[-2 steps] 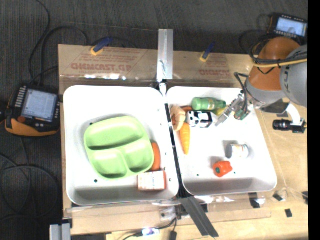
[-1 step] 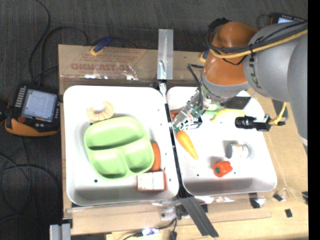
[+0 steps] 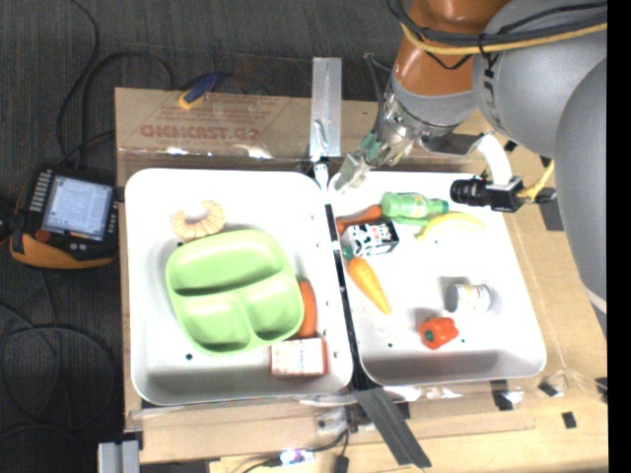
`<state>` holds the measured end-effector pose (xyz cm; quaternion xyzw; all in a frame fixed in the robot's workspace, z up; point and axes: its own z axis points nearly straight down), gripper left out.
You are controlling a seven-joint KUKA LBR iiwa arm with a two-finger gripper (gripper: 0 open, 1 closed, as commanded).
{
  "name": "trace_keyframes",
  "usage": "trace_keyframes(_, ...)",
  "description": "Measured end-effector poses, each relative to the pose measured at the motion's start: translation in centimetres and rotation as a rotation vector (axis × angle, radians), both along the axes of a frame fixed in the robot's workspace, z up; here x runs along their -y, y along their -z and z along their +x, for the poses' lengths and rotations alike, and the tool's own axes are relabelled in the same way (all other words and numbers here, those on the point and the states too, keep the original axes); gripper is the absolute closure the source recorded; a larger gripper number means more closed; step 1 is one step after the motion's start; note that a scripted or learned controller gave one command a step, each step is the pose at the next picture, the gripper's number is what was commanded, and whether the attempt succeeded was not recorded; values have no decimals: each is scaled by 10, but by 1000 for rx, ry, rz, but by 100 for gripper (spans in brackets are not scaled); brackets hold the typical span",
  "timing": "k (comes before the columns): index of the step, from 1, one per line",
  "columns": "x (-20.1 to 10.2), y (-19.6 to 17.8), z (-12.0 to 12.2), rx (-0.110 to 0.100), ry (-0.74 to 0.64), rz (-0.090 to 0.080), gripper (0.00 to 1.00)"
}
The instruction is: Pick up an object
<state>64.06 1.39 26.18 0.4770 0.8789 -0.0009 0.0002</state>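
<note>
Dark carpet surrounds a cardboard-topped bench bearing two white bins; the right bin (image 3: 523, 353) holds a carrot (image 3: 369, 282), with a green bottle (image 3: 412, 205) and a cow-patterned carton (image 3: 374, 236) just behind it and a red pepper (image 3: 439, 332) toward the front. The gripper (image 3: 357, 168) hangs over the bin's back-left corner, above the carton, gripping nothing; whether its jaws are parted I cannot tell. A clean pick would likely mean descending straight on the carrot, jaws across its width, clear of the wall.

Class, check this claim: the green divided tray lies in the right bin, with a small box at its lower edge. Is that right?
Not quite. The camera view shows the green divided tray in the left bin, not the right one. The rest holds: a small box sits at its lower edge.
</note>
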Motion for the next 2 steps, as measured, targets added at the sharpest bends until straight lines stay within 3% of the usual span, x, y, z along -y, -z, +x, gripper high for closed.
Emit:
trace_keyframes(1, 2, 42, 28, 1, -299, -1, 100)
trace_keyframes(2, -31, 44, 5, 0, -55, 1, 100)
